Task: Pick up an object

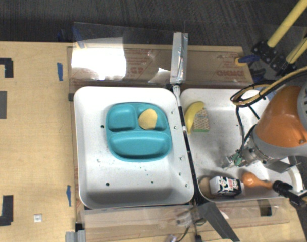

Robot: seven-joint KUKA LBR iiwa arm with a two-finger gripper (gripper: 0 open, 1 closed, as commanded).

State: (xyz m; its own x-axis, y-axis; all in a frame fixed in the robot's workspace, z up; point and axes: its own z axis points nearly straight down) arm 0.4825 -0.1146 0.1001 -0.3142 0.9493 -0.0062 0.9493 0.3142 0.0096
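Observation:
The right bin (221, 135) holds a yellow banana (193, 113) at its far left, with a small tan speckled block (202, 120) leaning against it. A small bottle (225, 185) with a black-and-white label lies on its side by the bin's near wall. Just right of it lies an orange-handled tool (258, 181) with a black end. My gripper (237, 159) hangs low over the bin's middle right, a short way above the bottle and the tool. The orange wrist band hides much of it. I see nothing between its fingers.
The left bin (93, 175) bears a teal divided plate (138, 142) with a yellow round piece (147, 118) in its far right compartment. A raised divider (185, 135) separates the two bins. Yellow-padded bars (290, 19) and black cables (244, 97) stand at the far right.

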